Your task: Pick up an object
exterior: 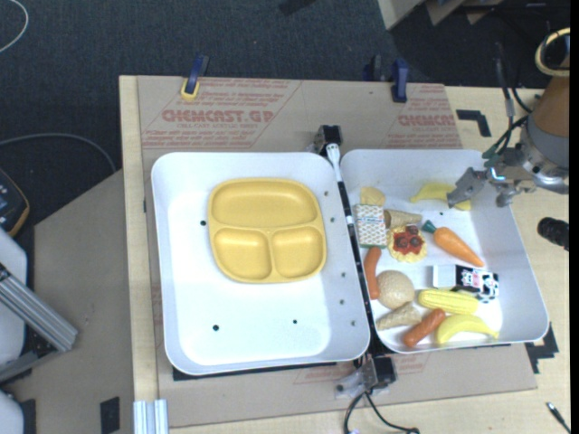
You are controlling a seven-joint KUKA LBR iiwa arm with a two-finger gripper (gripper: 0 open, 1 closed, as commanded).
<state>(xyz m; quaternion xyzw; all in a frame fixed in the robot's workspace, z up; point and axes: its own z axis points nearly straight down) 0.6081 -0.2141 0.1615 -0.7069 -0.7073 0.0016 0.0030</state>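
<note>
The right bin point(529, 278) holds several toy foods: an orange carrot point(457, 242), a yellow wedge point(432, 191), a small pizza with red topping point(407, 240), a patterned cracker box point(369, 224), a corn cob point(450, 301), a banana point(466, 330), a sausage point(423, 326), a round bun point(395, 286) and a cow-print carton point(472, 280). My gripper point(485, 186) hangs over the bin's far right corner, just right of the yellow wedge. It is open, with nothing between its fingers.
The left bin point(181, 278) carries a yellow three-compartment tray point(267, 227). A black divider rail point(346, 233) runs between the bins. Clamps point(399, 78) sit on the bench's far edge. Cables trail by the arm at the right.
</note>
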